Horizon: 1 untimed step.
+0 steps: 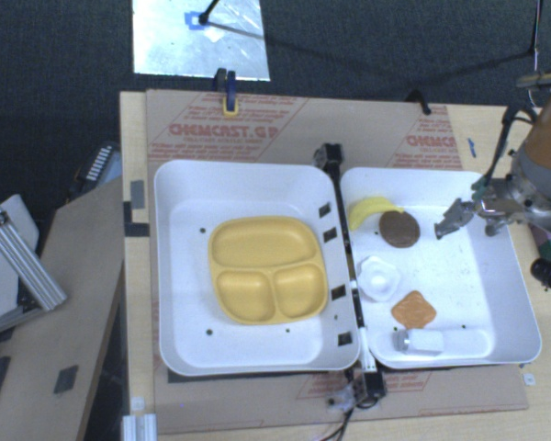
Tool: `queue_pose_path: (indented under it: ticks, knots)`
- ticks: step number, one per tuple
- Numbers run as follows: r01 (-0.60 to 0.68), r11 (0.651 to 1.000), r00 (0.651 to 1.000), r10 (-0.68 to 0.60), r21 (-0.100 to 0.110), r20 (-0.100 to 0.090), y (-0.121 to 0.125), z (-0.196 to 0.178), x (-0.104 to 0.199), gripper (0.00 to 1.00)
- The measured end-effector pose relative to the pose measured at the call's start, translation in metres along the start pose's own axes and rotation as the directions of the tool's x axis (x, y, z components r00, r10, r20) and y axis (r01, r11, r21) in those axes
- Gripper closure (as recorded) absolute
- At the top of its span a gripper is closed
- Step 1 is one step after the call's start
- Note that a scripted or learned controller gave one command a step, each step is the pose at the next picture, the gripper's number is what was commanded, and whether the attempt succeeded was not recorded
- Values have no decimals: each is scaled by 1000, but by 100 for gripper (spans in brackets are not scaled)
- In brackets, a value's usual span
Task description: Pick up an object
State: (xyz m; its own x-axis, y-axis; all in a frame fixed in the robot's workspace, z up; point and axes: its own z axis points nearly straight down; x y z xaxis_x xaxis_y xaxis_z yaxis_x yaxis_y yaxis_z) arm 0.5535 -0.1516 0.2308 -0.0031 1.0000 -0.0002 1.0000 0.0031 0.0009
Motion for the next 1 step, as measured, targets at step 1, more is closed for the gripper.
queue_pose_path:
  ticks: [1]
  knots:
    - [-1,1000,1000,1,2,0,0,42,4,0]
